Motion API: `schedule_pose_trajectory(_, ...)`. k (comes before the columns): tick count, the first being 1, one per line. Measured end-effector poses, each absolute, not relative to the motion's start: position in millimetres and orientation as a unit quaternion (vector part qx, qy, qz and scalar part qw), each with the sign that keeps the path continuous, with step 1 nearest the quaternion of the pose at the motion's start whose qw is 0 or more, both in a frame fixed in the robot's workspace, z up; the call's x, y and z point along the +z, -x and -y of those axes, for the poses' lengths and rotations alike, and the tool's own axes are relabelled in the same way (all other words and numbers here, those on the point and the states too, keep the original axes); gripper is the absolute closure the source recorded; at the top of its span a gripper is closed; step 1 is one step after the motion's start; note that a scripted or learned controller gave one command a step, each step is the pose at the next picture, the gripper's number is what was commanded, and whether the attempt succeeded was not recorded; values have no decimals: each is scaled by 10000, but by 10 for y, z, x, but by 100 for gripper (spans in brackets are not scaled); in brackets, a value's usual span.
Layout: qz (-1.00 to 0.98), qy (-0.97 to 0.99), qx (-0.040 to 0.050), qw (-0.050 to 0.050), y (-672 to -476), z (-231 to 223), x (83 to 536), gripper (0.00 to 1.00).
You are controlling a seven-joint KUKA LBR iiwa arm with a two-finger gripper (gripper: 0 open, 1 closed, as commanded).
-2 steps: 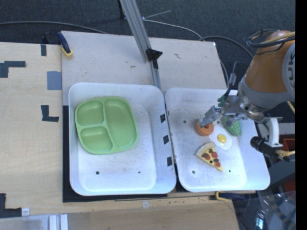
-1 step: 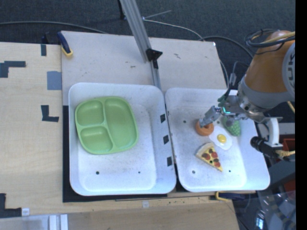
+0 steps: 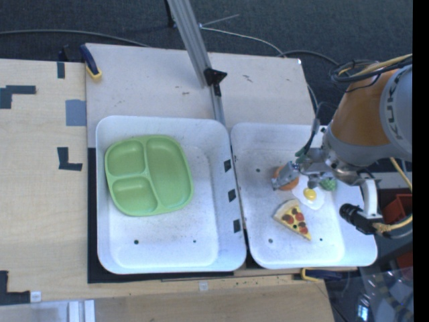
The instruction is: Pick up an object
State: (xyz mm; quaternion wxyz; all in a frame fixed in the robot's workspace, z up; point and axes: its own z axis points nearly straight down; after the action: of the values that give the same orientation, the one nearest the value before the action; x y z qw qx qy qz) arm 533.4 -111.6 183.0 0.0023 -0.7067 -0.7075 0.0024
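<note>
Orange toy (image 3: 287, 182) sits in the right bin (image 3: 268, 247) just above the pizza slice (image 3: 293, 219), our gripper (image 3: 289, 174) is right down on it, we judge mid-grasp, can't tell the fingers' state; next comes a firm close and lift.

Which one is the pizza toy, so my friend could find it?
Look in the right bin, the one without the green plate. Near its front lies the pizza slice, below the gripper. It's the yellow triangle with red dots; the fried egg beside it is white.
</note>
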Motion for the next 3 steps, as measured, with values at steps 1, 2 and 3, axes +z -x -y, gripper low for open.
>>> schedule_pose_trajectory(1,7075,7067,24,32,-5317,1027,1219,0)
schedule_pose_trajectory(2,7075,7067,-1,-19,-5329,1029,886,0)
schedule_pose_trajectory(3,7080,7062,-4,-10,-5326,1020,995,100)
